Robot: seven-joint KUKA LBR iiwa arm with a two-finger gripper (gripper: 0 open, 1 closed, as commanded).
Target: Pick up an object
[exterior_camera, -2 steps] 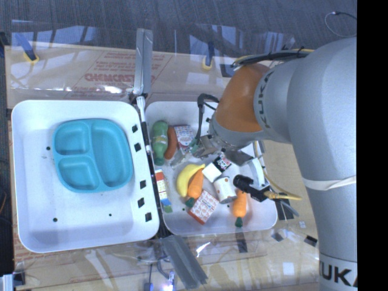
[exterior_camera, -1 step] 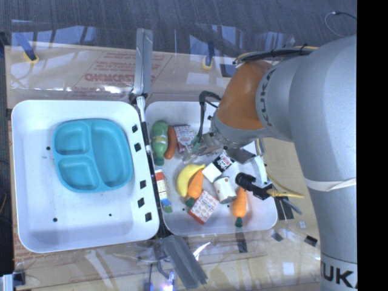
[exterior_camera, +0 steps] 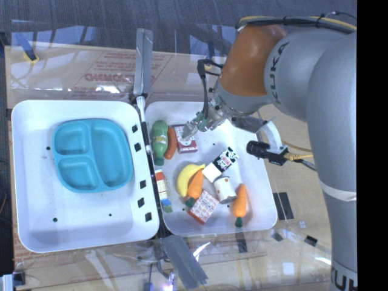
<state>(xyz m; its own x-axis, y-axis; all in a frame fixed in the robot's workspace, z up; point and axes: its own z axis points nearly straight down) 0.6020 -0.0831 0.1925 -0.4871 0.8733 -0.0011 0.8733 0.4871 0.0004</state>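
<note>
My gripper (exterior_camera: 197, 125) hangs over the upper left part of the right bin (exterior_camera: 262, 216), just above a small red and white box (exterior_camera: 186, 141). Whether it touches the box I cannot tell. Left of the box lie a green bottle (exterior_camera: 159, 140) and an orange sausage-shaped piece (exterior_camera: 172, 143). Lower in the bin are a yellow banana (exterior_camera: 184, 177) with a carrot (exterior_camera: 194, 186) across it, a black and white carton (exterior_camera: 221, 162), a white can (exterior_camera: 225, 189), a second carrot (exterior_camera: 240, 200) and a red patterned box (exterior_camera: 203, 207).
The left bin (exterior_camera: 30, 217) holds a blue divided plate (exterior_camera: 92, 153). A narrow coloured pack (exterior_camera: 162, 188) rests against the right bin's left wall. A black cable plug (exterior_camera: 267, 151) juts over the right bin's right side. The grey arm covers the upper right.
</note>
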